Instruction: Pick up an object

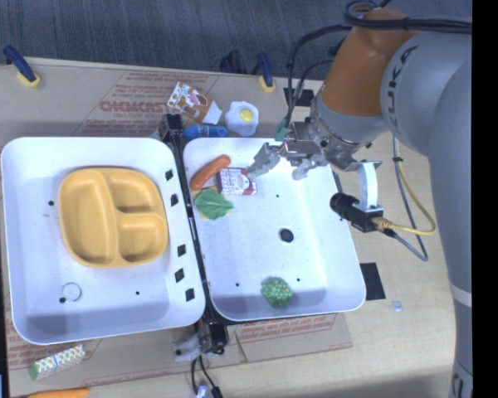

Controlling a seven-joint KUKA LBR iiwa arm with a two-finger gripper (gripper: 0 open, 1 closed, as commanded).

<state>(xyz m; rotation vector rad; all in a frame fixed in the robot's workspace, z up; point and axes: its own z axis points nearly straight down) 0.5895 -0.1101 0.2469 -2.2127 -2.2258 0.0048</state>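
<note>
Camera view: right bin (332,247) is the landmark. The gripper (270,157) sits over its upper part, fingers slightly spread, nothing between them. Just off the fingertips, touching or nearly so, lies a small red-and-white packet (236,182), flat, printed label up. An orange-red sausage (210,171) lies tilted beside the packet near the bin's upper left corner; a green leaf (213,205) is just below them. A green bumpy ball (275,290) sits at the bin's lower edge. Left of it, the left bin (25,222) holds a yellow divided tray (114,215). Above the right bin, on the bench, a white-and-yellow egg piece (242,117).
</note>
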